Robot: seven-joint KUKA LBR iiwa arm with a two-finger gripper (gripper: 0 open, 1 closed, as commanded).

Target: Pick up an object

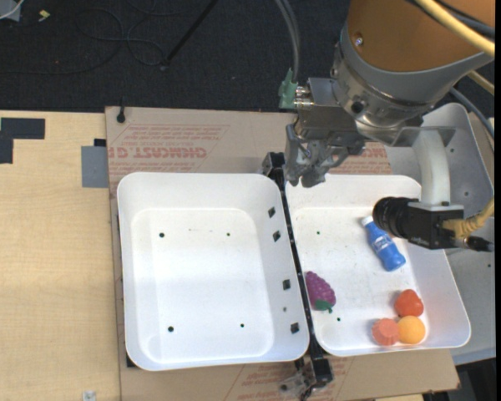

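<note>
In the right bin lie a blue bottle (385, 246), purple grapes (320, 290) (by the divider), and three orange-red fruits (401, 319).

Grey arm (401, 73) — broad orange band, dark metal tool (311, 174).

Arm (409, 48): grey, orange band above the wrist; enters from 1 o'clock, wrist angled down toward centre. Gripper (307, 167): hangs just above centre toward 12 o'clock, pointing down, nothing seen between its tips.

A robotics lab: white bins (125, 224) on taped cardboard (192, 144), loose cables (150, 23).
</note>
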